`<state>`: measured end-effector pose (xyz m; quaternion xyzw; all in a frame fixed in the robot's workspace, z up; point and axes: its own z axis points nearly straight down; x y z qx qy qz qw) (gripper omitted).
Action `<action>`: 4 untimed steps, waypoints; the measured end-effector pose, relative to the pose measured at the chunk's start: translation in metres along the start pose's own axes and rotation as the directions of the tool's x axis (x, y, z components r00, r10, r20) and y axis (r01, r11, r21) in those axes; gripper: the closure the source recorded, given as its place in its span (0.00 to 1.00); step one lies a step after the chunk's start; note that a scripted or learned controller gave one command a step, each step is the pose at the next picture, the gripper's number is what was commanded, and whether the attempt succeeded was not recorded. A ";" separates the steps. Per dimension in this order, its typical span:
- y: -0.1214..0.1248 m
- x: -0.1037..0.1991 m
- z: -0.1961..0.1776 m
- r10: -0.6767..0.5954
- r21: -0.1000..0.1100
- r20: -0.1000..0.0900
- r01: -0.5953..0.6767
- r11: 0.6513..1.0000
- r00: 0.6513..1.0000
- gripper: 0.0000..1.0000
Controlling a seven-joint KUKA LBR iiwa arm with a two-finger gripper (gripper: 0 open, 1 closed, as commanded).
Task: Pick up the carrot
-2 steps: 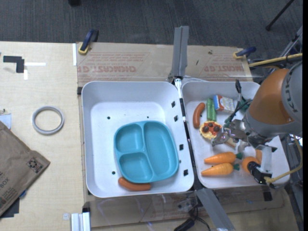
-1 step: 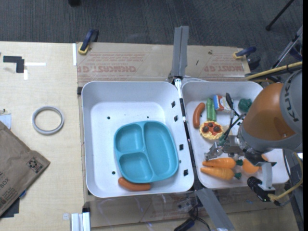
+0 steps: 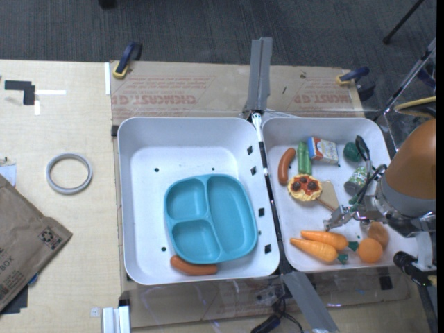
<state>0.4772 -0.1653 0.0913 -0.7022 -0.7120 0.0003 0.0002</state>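
Two orange carrots lie side by side near the front of the right bin (image 3: 374,134): the upper carrot (image 3: 325,238) and the lower carrot (image 3: 316,250), each with a green stub at its right end. My gripper (image 3: 341,218) hangs just above and to the right of the upper carrot, reaching in from the right under the orange-banded wrist (image 3: 416,161). Nothing shows clearly between its tips.
The right bin also holds a red sausage (image 3: 286,165), a green cucumber (image 3: 304,157), a small carton (image 3: 325,149), a pizza slice (image 3: 306,187), a can (image 3: 356,180) and an orange (image 3: 370,250). In the left bin sit a blue divided plate (image 3: 209,217) and another sausage (image 3: 194,266).
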 end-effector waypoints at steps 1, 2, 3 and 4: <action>0.001 0.059 -0.031 -0.074 0.000 0.000 0.074 0.997 0.997 0.00; 0.001 0.064 0.000 -0.124 0.002 -0.001 0.124 0.992 0.992 0.00; 0.001 0.063 -0.008 -0.120 0.002 0.000 0.120 0.993 0.993 1.00; 0.031 0.131 -0.100 -0.085 0.001 0.001 0.085 0.996 0.996 1.00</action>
